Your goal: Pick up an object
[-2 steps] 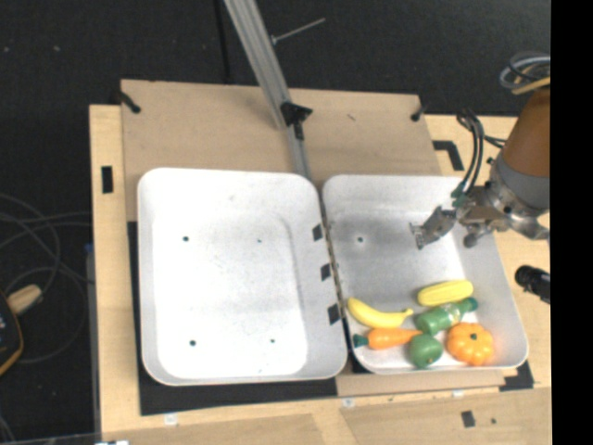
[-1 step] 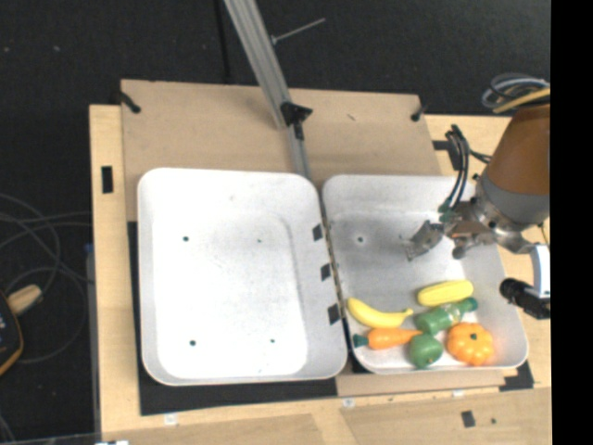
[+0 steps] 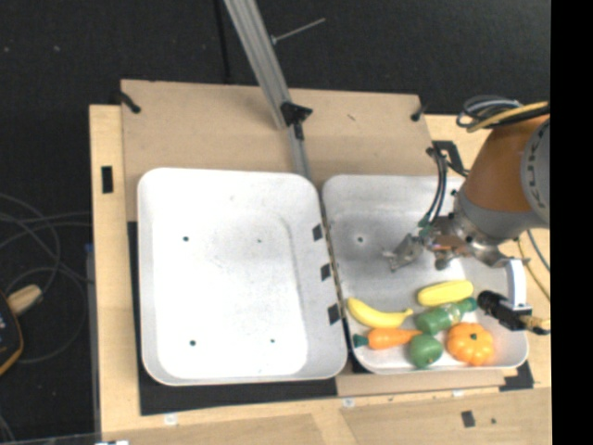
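From the camera above, we look down at a slant on a tan counter (image 3: 213, 128) carrying two shallow white bins side by side. The left bin (image 3: 232, 276) has a bare, lightly speckled floor with a few small dark dots. The right bin (image 3: 371, 221) holds a cluster of toy food along its near edge.

In that cluster we see a banana (image 3: 377, 314) lying near the wall between the two bins, curving toward the middle of the right bin. Just below it lies a carrot (image 3: 389, 338), orange with a small green end. To the right of the banana sits a yellow piece (image 3: 445, 293), elongated and slightly tilted. Beneath that piece is a green vegetable (image 3: 443, 317), and just beside it, lower down, a rounder green piece (image 3: 424, 349). An orange pumpkin (image 3: 471, 343) rests in the near right corner, touching the green pieces.

The arm (image 3: 500, 184) comes in from the right, its orange band sitting above the grey wrist. The hand (image 3: 408, 250) hangs over the open middle of the right bin, above and apart from the food cluster. Its fingers are small and blurred against the bin floor, so we cannot tell whether they are spread or closed, and we see nothing between them.

A slanted metal rail (image 3: 264, 49) runs from the top of the picture down to the gap between the bins.
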Controlling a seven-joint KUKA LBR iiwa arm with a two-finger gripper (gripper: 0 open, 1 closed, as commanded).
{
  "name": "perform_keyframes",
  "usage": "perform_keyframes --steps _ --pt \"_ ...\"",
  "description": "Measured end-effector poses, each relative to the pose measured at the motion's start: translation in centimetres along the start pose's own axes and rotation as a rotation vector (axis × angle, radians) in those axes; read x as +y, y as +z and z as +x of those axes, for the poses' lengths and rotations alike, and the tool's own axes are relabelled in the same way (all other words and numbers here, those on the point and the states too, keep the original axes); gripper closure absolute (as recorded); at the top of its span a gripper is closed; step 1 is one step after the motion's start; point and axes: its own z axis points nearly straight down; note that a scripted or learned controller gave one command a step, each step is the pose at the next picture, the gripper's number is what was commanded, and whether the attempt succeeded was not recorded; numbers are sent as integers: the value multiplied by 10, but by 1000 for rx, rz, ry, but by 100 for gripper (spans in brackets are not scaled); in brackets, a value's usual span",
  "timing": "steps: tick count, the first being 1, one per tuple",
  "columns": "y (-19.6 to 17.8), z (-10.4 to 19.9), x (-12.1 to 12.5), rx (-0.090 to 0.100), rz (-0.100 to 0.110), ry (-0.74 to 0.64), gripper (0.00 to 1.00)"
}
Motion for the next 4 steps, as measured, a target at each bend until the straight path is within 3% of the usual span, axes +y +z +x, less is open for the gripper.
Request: perform_keyframes --steps 1,2,4 --pt "38 -1 0 -1 -2 0 0" --pt "25 -1 1 -1 -7 1 100" --pt "-84 -7 -2 -1 -9 -1 100"
